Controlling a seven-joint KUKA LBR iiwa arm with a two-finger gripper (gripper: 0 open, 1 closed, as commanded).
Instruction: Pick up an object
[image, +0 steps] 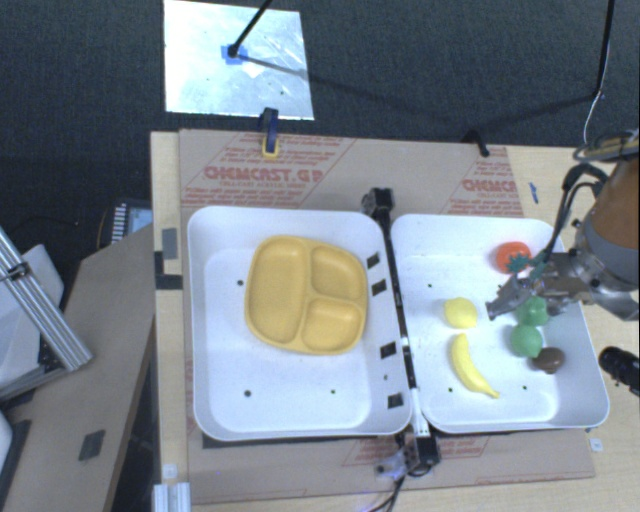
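The right bin (440, 405) holds a red tomato (511, 256), a small yellow lemon (461, 313), a yellow banana (471, 366), two green round fruits (527, 338) and a small brown piece (549, 359). My gripper (508, 298) reaches in from the right, hanging over the bin between the tomato and the upper green fruit (534, 311), just right of the lemon. Its dark fingers partly cover the upper green fruit. Whether anything sits between the fingers is unclear.
The left bin (215, 395) carries a yellow divided plate (304, 293). A black divider clip strip (392, 320) runs between the bins. Cardboard (300, 170) lies under both bins. The arm's cables (572, 200) hang at the right edge.
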